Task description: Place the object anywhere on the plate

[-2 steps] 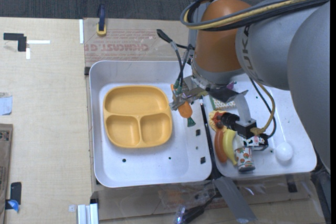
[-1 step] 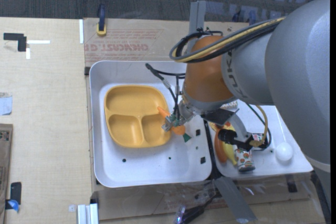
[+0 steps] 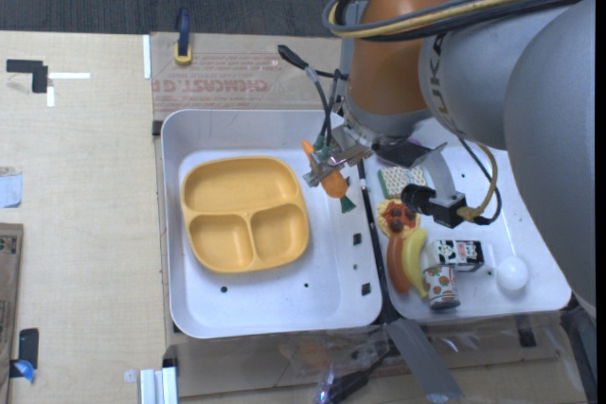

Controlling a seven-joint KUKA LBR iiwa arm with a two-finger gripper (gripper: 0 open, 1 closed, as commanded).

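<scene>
- Bench (image 3: 76,203): a pale wooden top is being seen from above at a slant; two shallow white bins are being carried on it side by side.
- Left bin (image 3: 275,312): a yellow plate (image 3: 246,213) with three compartments is being held in its left half; the plate's compartments are lying bare.
- Right bin (image 3: 530,284): several small things are being kept here, partly covered by the arm.
- Arm (image 3: 492,61): grey, with an orange band (image 3: 398,14) above the wrist, it is being reached in from the right, over the wall shared by the two bins.
- Gripper (image 3: 327,167): it is being held over the right part of the left bin, just beside the plate's right rim; a small orange object (image 3: 334,184) is being seen at its tip, but whether the fingers are spread or pinching it cannot be told.
- Orange object: it is being located over the left bin's floor, right of the plate and not on it.
- Banana (image 3: 413,253): it is lying in the right bin, next to a red and orange toy (image 3: 395,218).
- Small can (image 3: 441,289): it is lying near the right bin's front wall, beside the banana.
- White ball (image 3: 512,274): it is resting in the right bin, to the right of a small black and white box (image 3: 460,253).
- Cardboard sheet (image 3: 232,76): it is lying flat behind the left bin.
</scene>
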